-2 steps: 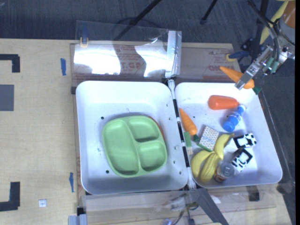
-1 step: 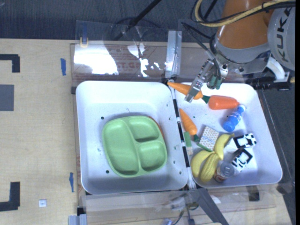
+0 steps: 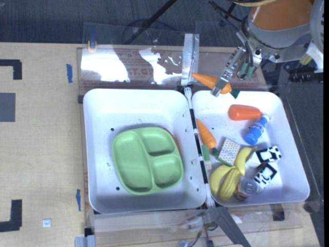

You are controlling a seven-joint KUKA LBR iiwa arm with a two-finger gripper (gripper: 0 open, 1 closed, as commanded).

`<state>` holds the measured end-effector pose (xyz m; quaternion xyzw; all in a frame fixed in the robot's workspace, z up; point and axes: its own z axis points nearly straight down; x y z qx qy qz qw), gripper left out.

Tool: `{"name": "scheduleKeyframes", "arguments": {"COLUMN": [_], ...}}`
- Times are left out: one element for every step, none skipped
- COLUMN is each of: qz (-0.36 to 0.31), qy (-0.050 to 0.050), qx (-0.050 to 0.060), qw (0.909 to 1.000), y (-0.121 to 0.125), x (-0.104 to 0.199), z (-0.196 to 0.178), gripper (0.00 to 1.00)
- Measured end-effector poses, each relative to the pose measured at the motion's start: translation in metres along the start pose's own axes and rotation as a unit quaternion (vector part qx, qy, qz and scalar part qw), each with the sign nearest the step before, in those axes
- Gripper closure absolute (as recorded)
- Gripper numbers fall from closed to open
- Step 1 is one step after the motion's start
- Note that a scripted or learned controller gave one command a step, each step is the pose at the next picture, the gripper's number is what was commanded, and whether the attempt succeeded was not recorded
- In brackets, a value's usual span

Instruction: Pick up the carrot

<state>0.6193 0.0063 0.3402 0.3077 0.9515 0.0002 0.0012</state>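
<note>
Bananas (image 3: 227,178) and a small can (image 3: 247,188) lie at the near edge of the right bin (image 3: 298,164), well below the end effector (image 3: 222,90) in the camera view and closest to the lens.

The carrot (image 3: 204,80) is at the end effector itself. The fingers are clenched across it near its leafy end. Its orange body points out to the left of the fingers, and a bit of green top (image 3: 235,93) shows just to their right. It lies over the back rim of the right bin, close to the seam between the two bins. How high it sits above the rim cannot be judged from this angle.

Just below and right of the end effector, an orange rounded object (image 3: 244,112) rests on the bin floor. A blue bottle (image 3: 255,129) is just beyond it. A second carrot (image 3: 206,133) lies below the end effector, slanted along the bin's left wall. Farther down, a patterned card (image 3: 229,149) touches the bananas. A black-and-white object (image 3: 267,166) sits to their right.

To the lower left of the end effector, the left bin (image 3: 103,117) holds a green divided plate (image 3: 148,160). An upright metal strip (image 3: 189,60) stands just left of the carrot's tip. The arm (image 3: 280,9) rises above and to the right of the end effector. The pale wooden bench (image 3: 41,138) spreads out far to the left.
</note>
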Motion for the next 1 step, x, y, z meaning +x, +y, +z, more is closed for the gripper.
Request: {"name": "scheduleKeyframes", "arguments": {"qz": [0.035], "qy": [0.001], "qx": [0.001], "qw": [0.9994], "y": [0.0599], "x": [0.0196], "z": [0.0918], "gripper": [1.00]}}
